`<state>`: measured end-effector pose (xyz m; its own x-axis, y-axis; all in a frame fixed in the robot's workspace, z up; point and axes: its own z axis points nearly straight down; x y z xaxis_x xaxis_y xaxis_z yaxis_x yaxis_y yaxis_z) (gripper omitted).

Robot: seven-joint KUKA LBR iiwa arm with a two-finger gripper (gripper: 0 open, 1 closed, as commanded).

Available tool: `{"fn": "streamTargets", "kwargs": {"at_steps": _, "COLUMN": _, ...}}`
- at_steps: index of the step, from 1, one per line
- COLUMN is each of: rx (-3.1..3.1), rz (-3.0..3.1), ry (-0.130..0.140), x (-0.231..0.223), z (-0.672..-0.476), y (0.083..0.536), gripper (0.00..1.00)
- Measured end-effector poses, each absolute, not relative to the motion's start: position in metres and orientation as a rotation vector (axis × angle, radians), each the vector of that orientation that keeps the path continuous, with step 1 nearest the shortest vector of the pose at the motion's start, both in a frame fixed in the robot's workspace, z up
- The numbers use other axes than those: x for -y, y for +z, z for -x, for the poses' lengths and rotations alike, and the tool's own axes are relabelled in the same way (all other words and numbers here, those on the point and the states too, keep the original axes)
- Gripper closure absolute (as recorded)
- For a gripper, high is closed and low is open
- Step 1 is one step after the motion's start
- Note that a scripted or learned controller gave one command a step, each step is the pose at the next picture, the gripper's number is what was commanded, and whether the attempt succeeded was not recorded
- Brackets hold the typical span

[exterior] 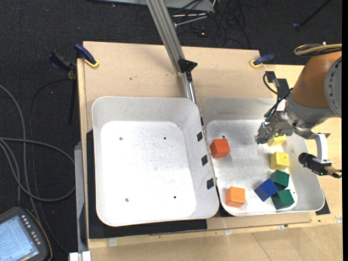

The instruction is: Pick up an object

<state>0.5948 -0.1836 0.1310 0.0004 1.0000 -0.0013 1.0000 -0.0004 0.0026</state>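
Green block (283,199) btm; hand (266,136) over right bin (239,113).

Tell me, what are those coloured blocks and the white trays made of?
The blocks, such as the orange one and the blue one, look like painted wood or plastic: flat matte faces, crisp edges; I cannot tell which. The trays, like the left one, look like moulded plastic: rounded rims, smooth white surface, dark speckles.
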Motion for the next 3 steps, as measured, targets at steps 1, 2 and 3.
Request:
{"fn": "streamTargets", "kwargs": {"at_steps": 1, "rx": -2.218, "rz": -2.213, "ry": 0.006, "x": 0.187, "z": -0.601, "y": 0.194, "gripper": 1.0}}
{"fn": "streamTargets", "kwargs": {"at_steps": 2, "rx": -2.219, "rz": -2.215, "ry": 0.004, "x": 0.188, "z": -0.602, "y": 0.234, "gripper": 1.0}}
{"fn": "streamTargets", "kwargs": {"at_steps": 3, "rx": -2.23, "rz": -2.213, "ry": 0.003, "x": 0.141, "z": -0.604, "y": 0.241, "gripper": 1.0}}
